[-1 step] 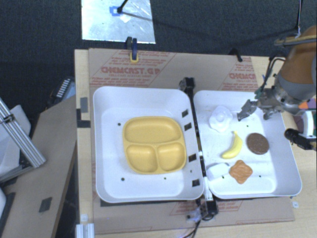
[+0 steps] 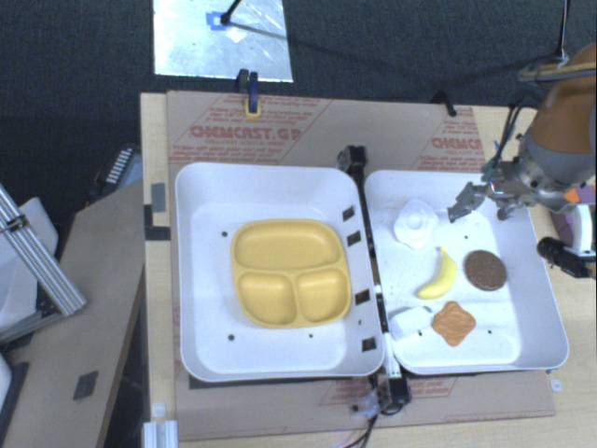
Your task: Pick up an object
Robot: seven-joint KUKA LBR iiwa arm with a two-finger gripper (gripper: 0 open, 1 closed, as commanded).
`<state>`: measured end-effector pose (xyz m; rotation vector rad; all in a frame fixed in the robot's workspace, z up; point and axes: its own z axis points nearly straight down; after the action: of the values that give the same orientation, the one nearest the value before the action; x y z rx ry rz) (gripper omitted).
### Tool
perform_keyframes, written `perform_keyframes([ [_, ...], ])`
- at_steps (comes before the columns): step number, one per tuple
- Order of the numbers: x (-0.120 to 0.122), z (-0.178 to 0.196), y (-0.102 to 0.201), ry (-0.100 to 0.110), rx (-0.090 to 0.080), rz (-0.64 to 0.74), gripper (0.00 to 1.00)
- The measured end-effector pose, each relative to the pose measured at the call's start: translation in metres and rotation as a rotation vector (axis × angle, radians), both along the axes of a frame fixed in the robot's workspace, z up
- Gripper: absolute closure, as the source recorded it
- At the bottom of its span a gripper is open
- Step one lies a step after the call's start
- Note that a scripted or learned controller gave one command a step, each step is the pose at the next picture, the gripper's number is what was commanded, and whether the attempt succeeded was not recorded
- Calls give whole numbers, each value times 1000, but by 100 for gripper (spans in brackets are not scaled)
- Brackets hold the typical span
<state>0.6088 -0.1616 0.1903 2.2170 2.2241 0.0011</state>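
The right bin (image 2: 532, 343) holds a yellow banana (image 2: 440, 276), a round brown cookie (image 2: 485, 271), an orange waffle-shaped piece (image 2: 453, 324), a white cup-like object (image 2: 415, 223) and a small white piece (image 2: 408, 322). My gripper (image 2: 483, 207) hovers over the bin's far part, to the right of the white cup-like object and above the cookie. Its fingers (image 2: 462, 203) are spread open with nothing between them.
The left bin (image 2: 201, 250) contains a yellow three-compartment tray (image 2: 290, 272). A black divider with clips (image 2: 362, 250) runs between the two bins. The arm (image 2: 564, 129) comes in from the upper right over the bin's far right corner.
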Motion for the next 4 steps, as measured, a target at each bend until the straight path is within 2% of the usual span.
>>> perform_keyframes([
  [2, -3, -107, -8, 2, 0, -2, 0],
  [3, -2, -93, -9, -4, -1, -1, 100],
  [4, -2, -31, -2, -5, -1, 1, 100],
])
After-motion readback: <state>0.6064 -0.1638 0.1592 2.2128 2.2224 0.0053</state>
